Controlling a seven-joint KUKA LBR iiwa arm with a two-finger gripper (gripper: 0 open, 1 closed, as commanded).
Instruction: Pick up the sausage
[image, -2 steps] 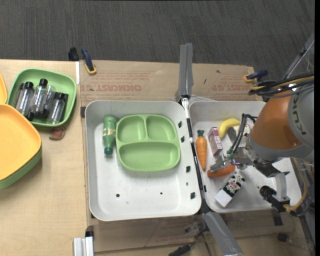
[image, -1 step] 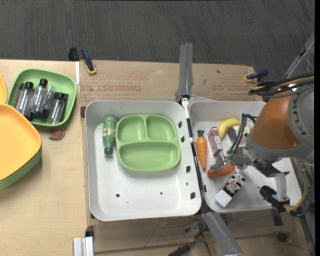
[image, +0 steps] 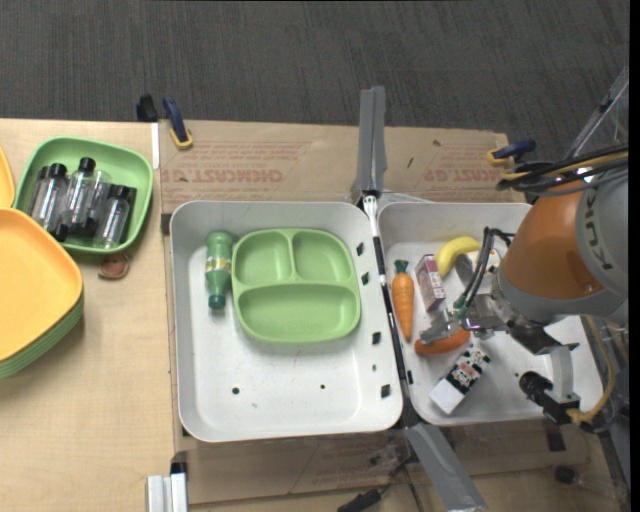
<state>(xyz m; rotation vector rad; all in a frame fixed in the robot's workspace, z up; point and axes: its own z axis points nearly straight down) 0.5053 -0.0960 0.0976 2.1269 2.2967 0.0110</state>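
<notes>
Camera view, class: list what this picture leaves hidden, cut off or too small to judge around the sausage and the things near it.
- Sausage: its right end is covered by the gripper, so the grip cannot be judged.
- Banana: its lower part is hidden by the arm.
- Small bottles in the green dish: labels too small to read.
- Yellow plates: cut off by the left edge.

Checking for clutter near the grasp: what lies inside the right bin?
The right bin holds a carrot, banana, pink packet, black-and-white carton and the sausage at the tool. The arm covers the bin's right part.
</notes>
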